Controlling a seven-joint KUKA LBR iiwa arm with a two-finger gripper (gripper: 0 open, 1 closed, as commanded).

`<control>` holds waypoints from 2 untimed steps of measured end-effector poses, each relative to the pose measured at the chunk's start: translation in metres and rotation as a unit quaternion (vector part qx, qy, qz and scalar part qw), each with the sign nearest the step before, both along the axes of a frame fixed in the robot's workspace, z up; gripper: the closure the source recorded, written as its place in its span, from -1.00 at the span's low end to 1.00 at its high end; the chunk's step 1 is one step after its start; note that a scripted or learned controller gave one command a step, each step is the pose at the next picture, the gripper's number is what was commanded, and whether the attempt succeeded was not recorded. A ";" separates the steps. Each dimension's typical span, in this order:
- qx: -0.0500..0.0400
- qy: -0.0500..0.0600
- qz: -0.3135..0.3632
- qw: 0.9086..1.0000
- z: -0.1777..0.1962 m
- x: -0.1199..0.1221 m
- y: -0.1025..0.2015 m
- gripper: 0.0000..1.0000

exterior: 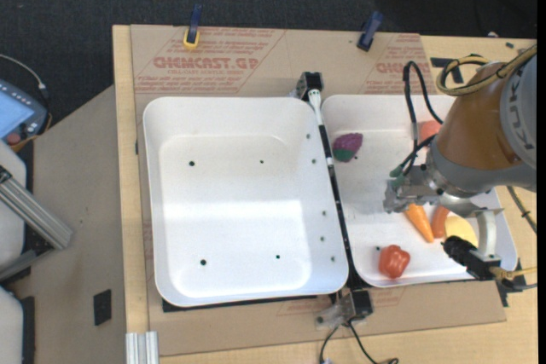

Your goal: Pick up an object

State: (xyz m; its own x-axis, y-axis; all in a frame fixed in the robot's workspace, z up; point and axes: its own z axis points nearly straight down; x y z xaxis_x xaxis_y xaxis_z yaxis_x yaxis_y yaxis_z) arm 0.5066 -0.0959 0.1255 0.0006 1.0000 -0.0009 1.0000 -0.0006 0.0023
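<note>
My gripper point(397, 199) hangs low over the middle of the right bin point(367, 117), under the grey and orange arm. Just to its right and slightly nearer the front lies an orange carrot point(419, 221), close to the gripper's tip; whether they touch I cannot tell. A yellow piece point(459, 228) and a second orange piece point(438, 222) lie beside the carrot. A red pepper point(393, 261) sits near the bin's front wall. A purple vegetable with a green end point(346, 146) lies at the back left of the bin. A reddish-orange thing point(425, 131) peeks out behind the arm.
The left bin point(162, 124) stands beside the right one, their walls meeting along a dark strip point(331, 183). Blue clamps point(194, 20) point(370, 30) hold the cardboard base at the back. The arm covers the right bin's right side.
</note>
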 end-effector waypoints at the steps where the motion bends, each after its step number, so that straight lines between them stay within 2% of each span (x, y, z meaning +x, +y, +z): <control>1: 0.001 -0.008 0.005 1.000 0.161 0.028 0.069 1.00; 2: 0.001 -0.001 0.002 1.000 0.225 -0.013 0.138 1.00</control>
State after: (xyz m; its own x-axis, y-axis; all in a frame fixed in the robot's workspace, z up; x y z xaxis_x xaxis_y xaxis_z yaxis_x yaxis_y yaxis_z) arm 0.4932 0.0426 0.3508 -0.0043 1.0000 0.0007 1.0000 0.0043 0.0042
